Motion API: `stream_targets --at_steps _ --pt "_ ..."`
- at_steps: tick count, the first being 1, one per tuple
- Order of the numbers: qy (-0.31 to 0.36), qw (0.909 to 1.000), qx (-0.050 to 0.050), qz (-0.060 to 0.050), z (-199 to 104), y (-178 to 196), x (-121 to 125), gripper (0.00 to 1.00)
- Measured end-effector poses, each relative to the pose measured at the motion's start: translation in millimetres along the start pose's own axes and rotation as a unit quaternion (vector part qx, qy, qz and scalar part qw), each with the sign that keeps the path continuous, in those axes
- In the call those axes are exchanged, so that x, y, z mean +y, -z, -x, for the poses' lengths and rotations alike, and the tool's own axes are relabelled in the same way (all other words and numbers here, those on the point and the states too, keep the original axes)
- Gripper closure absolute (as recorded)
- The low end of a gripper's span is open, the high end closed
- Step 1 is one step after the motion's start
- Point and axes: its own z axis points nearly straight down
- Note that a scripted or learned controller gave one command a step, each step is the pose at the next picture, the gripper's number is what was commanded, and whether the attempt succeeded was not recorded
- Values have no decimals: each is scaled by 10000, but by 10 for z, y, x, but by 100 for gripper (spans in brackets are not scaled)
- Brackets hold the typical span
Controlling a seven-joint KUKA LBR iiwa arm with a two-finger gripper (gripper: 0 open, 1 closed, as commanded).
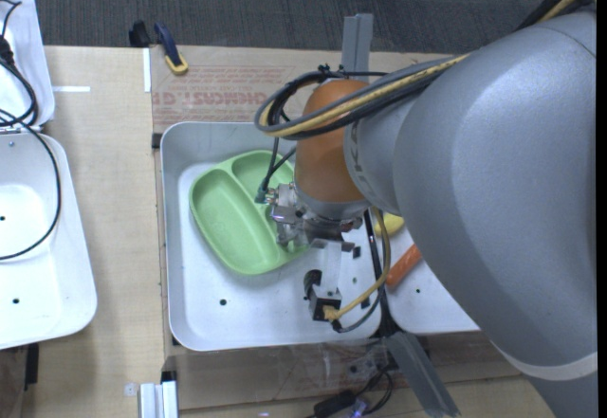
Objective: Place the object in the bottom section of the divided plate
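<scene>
- Far left: left bin (47,293), white, with a black cable (38,179) looping over it. No part in this job, by the look of it.
- Next along: right bin (237,317), also white, holding all that matters here.
- In the left half of that bin: green plate (232,217), lying flat and slanted, with a long big part toward the bin's left wall and a smaller part toward the bin's top edge. Bottom part looks bare, so job not yet done.
- At the plate's right edge: gripper (303,236), pointing down, low over the plate's rim. Cannot tell if open or shut, or if anything is in it; too dark and crowded there.
- Above the gripper: arm (493,170), grey and very big, reaching in from the right, bent down at the orange band (327,151), with yellow and black cables hanging round it.
- Just right of the gripper, on the bin floor: yellow thing (389,225) and orange thing (405,264), both half hidden under the arm. Hard to say which one is meant for the plate.
- Step in hand, as a guess: either about to drop something or about to go and fetch it.
- Next move calls for: being over the plate's bottom part, not the rim, before letting go.
</scene>
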Motion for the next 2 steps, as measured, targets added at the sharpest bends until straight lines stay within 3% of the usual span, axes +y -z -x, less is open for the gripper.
stream_targets --at_steps 1,2 --pt "-361 9993 8 -7 155 -114 273 100" --pt "-345 9994 39 33 119 -87 290 0"
